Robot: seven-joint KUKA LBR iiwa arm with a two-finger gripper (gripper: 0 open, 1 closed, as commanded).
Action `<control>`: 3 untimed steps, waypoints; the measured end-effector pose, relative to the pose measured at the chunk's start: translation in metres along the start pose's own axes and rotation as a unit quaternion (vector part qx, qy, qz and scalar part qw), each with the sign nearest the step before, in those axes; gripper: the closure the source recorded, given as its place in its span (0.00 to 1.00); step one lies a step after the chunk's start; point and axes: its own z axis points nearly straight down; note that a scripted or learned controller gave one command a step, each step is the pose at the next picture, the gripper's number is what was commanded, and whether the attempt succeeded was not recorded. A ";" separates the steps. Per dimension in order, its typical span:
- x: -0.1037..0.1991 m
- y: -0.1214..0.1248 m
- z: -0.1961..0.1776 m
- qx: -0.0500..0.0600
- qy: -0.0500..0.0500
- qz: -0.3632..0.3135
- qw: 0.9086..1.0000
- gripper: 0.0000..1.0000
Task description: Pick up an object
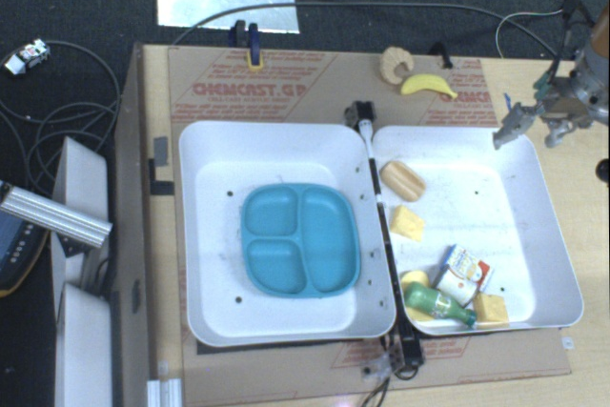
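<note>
Gripper point(534, 122) up at the right edge of the frame, hovering over the far right corner of the right bin point(553, 234), two fingers point(506, 129) splayed apart with nothing between them. Down below and to the left, well apart from those fingers, all the pickable things. Nearest: a tan bread roll point(402, 179) lying in the upper left of the right bin, close to the divider. Just below it, a pale yellow cheese wedge point(408, 224), near but not touching the roll. Further down, crowded into the bin's lower left corner, a cluster: a white and red carton point(464, 271) tilted on its side, a green bottle point(440, 303) lying flat beneath it, a yellow round piece point(414, 280) peeking out at the bottle's left, and another yellowish block point(492, 308) to the right of the bottle, all touching or overlapping. Over in the left bin point(214, 205), a blue divided tray point(300, 238) sitting in the middle. Outside the bins, on the cardboard point(286, 86) at the top, a banana point(428, 86) with a beige ring-shaped thing point(396, 64) just beside it, both left of and above the gripper. Whole lot of distance between gripper and the corner cluster; roll and banana closest to it.
</note>
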 end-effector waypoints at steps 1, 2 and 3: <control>0.015 0.034 0.081 0.001 0.001 -0.001 1.000 0.00; 0.030 0.021 0.149 0.001 0.000 -0.001 1.000 0.00; 0.085 0.011 0.170 0.000 0.000 -0.001 1.000 0.00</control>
